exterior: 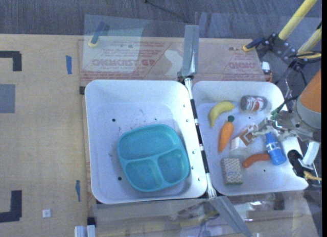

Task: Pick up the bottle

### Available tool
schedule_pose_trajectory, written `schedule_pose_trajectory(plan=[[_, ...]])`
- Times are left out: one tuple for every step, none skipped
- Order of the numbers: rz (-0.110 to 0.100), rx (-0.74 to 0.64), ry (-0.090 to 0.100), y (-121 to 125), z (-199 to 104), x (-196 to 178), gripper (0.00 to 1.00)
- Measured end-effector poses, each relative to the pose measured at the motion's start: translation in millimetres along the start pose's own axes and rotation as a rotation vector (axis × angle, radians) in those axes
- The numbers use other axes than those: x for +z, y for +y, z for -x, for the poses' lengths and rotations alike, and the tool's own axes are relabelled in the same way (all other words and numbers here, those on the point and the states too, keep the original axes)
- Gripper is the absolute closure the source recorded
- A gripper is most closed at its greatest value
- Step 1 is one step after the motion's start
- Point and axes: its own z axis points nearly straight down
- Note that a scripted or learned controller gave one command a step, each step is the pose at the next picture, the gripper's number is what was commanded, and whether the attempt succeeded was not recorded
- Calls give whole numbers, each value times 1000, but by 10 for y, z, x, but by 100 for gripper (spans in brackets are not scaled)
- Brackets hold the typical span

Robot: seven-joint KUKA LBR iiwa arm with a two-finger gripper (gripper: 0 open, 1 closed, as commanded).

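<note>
Bench w/ two shallow white bins side by side. Left bin: one teal divided plate, three compartments, lying flat toward the near-centre of the bin floor. Right bin: mixed items. Banana at upper left; toy carrot just below it, green top pointing up toward the banana. Small can on its side near the far wall, right of the banana. Small red-and-white packet mid-bin, right of the carrot. Orange-red sausage-shaped item below that; tan sponge-like block at lower left of the bin, just beside it. Blue bottle lies on the bin floor at the right side, tilted, cap end toward the far side, just right of the packet and above the sausage-shaped item's right end. Arm enters from the right; orange band visible at the edge. Gripper sits directly above the bottle's upper end, close to or touching it; contact can't be told. Fingers: open/closed state can't be told, metal parts blur together. Bottle not seen lifted; it rests in the bin.
</note>
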Motion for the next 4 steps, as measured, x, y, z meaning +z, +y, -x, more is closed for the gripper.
schedule_pose_trajectory(plan=[[8,-1,-6,-97,-2,-9,0],[-12,63,4,-17,-13,6,0],[-1,66,-3,12,24,-117,100],[-3,64,2,12,-3,-115,0]])
